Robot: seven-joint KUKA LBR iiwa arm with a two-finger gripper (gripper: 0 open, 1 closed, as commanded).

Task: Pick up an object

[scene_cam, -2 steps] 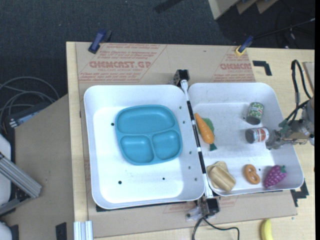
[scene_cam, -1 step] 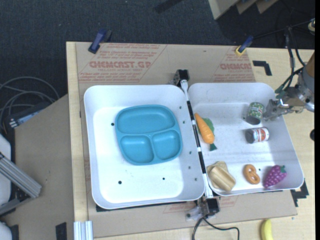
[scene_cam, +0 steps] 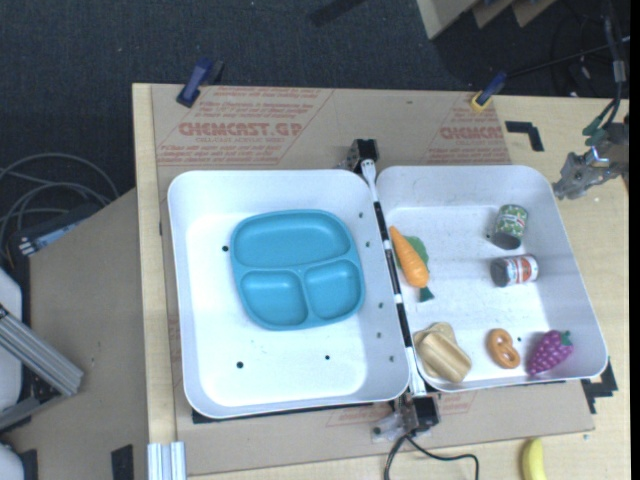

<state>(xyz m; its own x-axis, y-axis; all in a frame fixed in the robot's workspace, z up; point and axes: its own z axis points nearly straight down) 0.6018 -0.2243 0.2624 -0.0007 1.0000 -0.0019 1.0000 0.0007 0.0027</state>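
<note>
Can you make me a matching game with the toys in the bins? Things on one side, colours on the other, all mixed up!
Things:
1. plate
2. carrot
3. grapes
4. bread

Colours:
A. purple
B. tan
C. blue
D. orange

Pairs: 1-C, 2-D, 3-A, 4-B

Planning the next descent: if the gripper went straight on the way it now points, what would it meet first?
The gripper sits at the right bin's far right corner, seemingly pointing down. It would likely meet that bin's rim or floor there, short of the green can; depth is unclear.
</note>
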